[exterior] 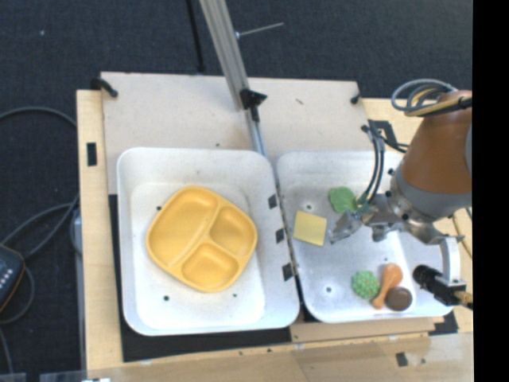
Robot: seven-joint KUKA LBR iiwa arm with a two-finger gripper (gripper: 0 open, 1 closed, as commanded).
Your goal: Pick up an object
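Note:
The right bin holds several small objects. A pale yellow square block lies near its left wall. A green leafy piece sits just right of and above the block. At the front lie a green bumpy ball and an orange drumstick with a brown end. My gripper hangs low over the middle of this bin, between the yellow block and the green piece, close to both. Nothing is seen held in it.
The left bin carries a yellow divided plate. A grey aluminium post slants up from between the bins. The arm's orange band and its cables cover the right bin's far right corner.

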